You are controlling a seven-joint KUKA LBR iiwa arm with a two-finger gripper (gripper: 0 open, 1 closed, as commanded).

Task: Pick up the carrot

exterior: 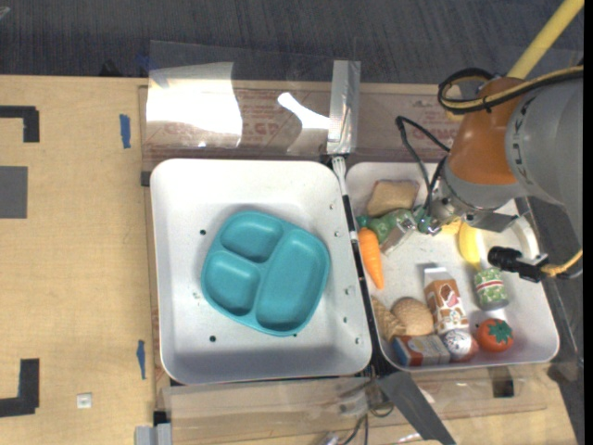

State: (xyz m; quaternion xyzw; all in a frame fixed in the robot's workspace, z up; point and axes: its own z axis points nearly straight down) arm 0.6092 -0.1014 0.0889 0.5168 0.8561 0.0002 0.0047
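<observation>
1. The carrot [372, 258] lies in the right bin [547, 327], right up against the wall on the left side of that bin. Its green top points up toward the back and its thin tip points down toward the front.
2. It looks like a small toy carrot, so I think it is light and hard and will not bend or break.
3. Its skin looks smooth, so it may slip if it is pinched at the thin tip.
4. The best place to grab it is the fat part near the green top, squeezing across its sides.
5. The bin wall is touching it, so one finger has little room on that side.
6. The gripper [419, 221] is just beside the carrot's top, near a brown bread roll [391, 196]. I cannot tell how it is set.
7. A blue plate [267, 272] sits in the left bin [176, 211].
</observation>
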